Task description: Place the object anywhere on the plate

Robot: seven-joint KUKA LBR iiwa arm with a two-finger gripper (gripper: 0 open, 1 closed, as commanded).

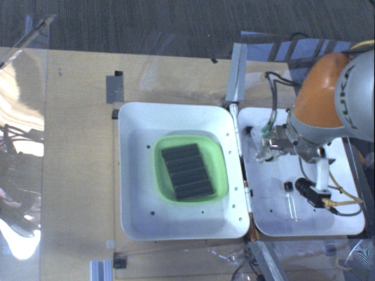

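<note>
We see the dark ribbed block (187, 171) lying flat on the green plate (220, 168) in the left bin (132, 174), so it is already where it belongs. We judge it stiff, light, grooved, not fragile; best pinched across the short sides. The gripper (262, 147) hangs over the right bin (345, 215); we cannot tell its state. We read no labels or writing.
</note>
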